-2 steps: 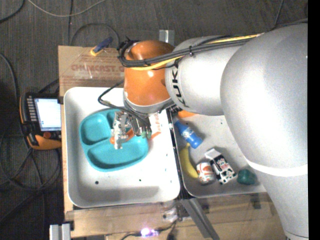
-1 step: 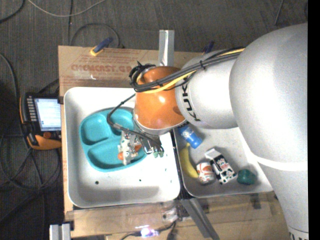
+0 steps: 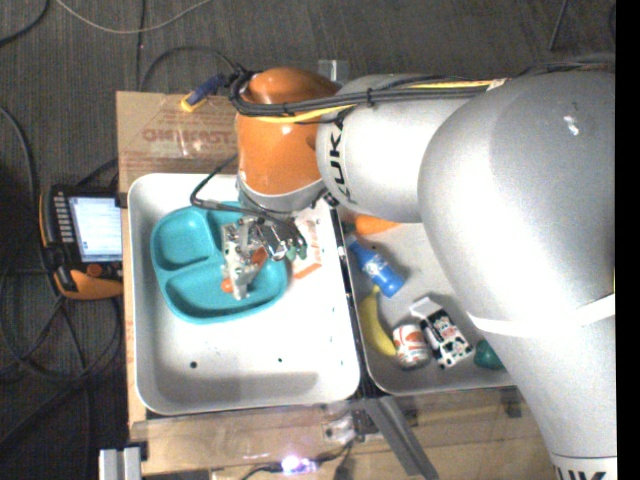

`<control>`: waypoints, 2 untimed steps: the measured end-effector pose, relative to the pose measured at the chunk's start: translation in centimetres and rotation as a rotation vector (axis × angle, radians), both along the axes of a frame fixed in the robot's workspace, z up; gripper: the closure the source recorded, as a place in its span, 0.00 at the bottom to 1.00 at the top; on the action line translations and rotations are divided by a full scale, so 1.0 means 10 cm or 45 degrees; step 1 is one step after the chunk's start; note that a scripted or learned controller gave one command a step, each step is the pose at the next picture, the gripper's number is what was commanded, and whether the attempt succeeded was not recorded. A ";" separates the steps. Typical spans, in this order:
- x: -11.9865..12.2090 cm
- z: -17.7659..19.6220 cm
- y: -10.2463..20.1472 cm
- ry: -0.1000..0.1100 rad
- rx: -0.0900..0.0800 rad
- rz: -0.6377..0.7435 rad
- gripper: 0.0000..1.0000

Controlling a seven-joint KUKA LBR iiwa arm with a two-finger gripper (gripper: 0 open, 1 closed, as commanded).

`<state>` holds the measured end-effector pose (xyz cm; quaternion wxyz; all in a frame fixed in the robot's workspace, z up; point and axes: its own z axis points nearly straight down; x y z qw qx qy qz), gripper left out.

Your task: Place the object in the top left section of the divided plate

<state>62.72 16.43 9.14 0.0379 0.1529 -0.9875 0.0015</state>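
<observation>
We locate the gripper (image 3: 245,258) over the right side of the teal divided plate (image 3: 185,248), which lies in the left bin (image 3: 240,368). A small orange object (image 3: 257,257) shows amid the gripper hardware; we cannot tell whether it is gripped, nor whether the fingers are apart or together. The top left section (image 3: 180,236) lies further left. We judge the step needs a level carry leftward across the divider ridge, then a low release clear of the rim.
</observation>
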 end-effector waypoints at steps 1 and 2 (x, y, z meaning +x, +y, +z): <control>-0.16 0.71 -0.09 -0.092 0.027 0.205 1.00; 0.22 0.60 0.45 -0.090 0.042 0.510 1.00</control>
